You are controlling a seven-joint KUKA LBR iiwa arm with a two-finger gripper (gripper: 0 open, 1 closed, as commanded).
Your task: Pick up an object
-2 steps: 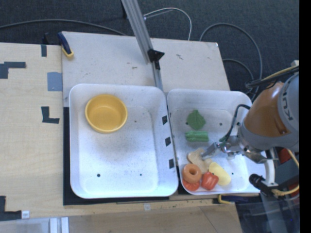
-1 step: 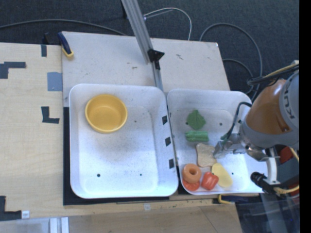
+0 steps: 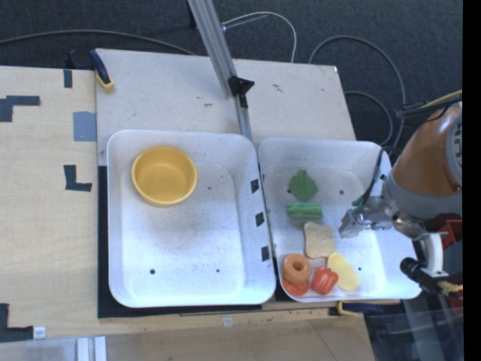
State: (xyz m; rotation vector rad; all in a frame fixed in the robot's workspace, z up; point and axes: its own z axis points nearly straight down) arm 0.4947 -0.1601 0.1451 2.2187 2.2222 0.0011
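pincer (image 3: pixel 352 222): over the right bin, toward its right edge, about mid-height; metallic fingers point left toward the food items
pincer state: cannot tell whether apart or together; too small and glinting, nothing seen between the tips
arm (image 3: pixel 425 164): grey with orange band, comes in from the right over the right bin's right rim
right bin (image 3: pixel 331 153): white, shallow, on the bench's right side, touching the left bin along the middle divider
bread slice (image 3: pixel 319 240): tan, flat, lower middle of the right bin, just left of and slightly below the pincer; nearest item to it, contact not clear
green pickle (image 3: pixel 304 212): lies flat, centre of the right bin, just above the bread slice, left of the pincer
green leaf (image 3: pixel 303 185): upper centre of the right bin, just above the pickle, up-left of the pincer, apart from it
orange donut (image 3: pixel 297 268): near the right bin's bottom-left corner, below the bread, well down-left of the pincer
red pepper (image 3: pixel 324 280): at the bottom edge, touching or just beside the donut on its right
yellow piece (image 3: pixel 343 270): lemon-like, bottom edge, just right of the pepper, below the pincer
left bin (image 3: pixel 180 277): white, speckled floor
yellow bowl (image 3: pixel 164 174): upright, top-left corner area of the left bin, well apart from the pincer
metal pole (image 3: pixel 214 36): slants from the top down to the divider between the bins
cables (image 3: pixel 331 43): on dark floor beyond the bench's top edge
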